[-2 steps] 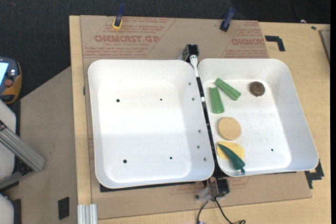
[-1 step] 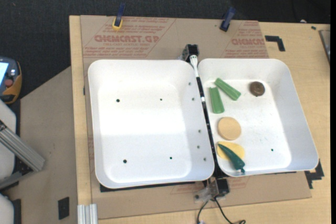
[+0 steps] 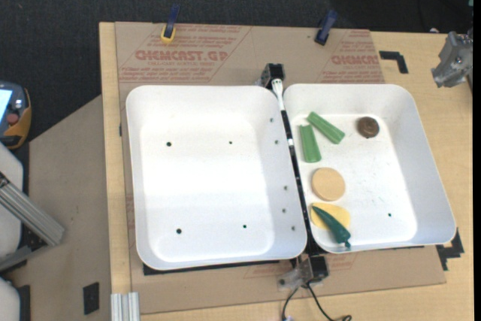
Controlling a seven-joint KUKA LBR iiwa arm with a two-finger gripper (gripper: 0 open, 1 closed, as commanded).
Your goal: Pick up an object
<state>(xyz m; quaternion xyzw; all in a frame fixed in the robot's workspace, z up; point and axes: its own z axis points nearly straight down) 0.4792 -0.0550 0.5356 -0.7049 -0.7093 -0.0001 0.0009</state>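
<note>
Gripper [image 3: 453, 62] at my far right edge off the bins, its grip I cannot tell, right bin [image 3: 406, 162] holding two green sticks [image 3: 325, 127] [image 3: 309, 143], brown puck [image 3: 367, 127], tan disc [image 3: 328, 183], yellow piece [image 3: 336, 216] under a dark green piece [image 3: 333, 228], left bin [image 3: 203, 169] beside it

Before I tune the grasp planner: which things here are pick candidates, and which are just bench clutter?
Candidates, all in the right bin:
two green blocks
brown disc
tan disc
yellow piece
teal piece

Clutter:
left bin
clamps
cardboard
</note>
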